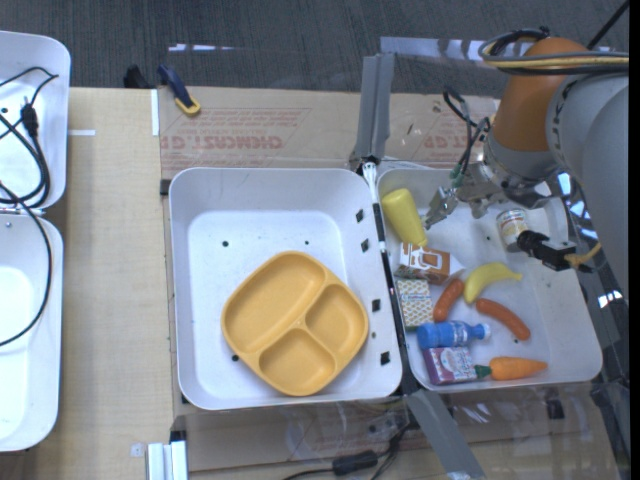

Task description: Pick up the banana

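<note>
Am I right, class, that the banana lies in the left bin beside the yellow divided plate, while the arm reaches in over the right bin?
Not quite. The camera view shows the banana in the right bin, among the other small items. The yellow divided plate sits in the left bin. The arm does reach in over the right bin.

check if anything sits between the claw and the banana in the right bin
Nothing visible blocks it. The claw hangs above and left of the banana, over bare bin floor. The hot dog touches the banana's left end, and the small jar stands beside the path.
</note>
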`<state>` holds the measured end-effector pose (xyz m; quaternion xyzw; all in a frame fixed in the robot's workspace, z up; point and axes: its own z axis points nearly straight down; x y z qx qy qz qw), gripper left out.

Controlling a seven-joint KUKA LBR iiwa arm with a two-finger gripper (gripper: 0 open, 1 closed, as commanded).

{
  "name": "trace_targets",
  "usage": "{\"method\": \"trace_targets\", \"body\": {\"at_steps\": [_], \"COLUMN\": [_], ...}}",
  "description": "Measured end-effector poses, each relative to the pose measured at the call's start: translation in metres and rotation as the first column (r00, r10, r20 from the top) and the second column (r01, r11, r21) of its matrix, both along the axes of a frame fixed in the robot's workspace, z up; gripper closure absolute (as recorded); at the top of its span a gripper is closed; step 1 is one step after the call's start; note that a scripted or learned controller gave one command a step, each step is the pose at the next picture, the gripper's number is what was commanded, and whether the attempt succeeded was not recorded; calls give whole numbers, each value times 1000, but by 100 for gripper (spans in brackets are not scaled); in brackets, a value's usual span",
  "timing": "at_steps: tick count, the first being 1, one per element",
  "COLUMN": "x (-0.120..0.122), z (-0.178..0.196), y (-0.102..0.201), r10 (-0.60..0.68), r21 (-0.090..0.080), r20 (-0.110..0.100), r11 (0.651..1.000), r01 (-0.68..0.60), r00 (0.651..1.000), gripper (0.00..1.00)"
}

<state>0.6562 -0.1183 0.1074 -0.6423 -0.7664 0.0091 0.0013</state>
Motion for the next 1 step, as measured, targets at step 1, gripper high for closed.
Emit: {"method": "trace_targets", "body": {"at_steps": [1], "x": [0], "z": [0], "y": [0], "r10": [0], "r21": [0], "r20": [0], "r11": [1000], "r01": [0], "r00": [1000], "gripper": [0]}}
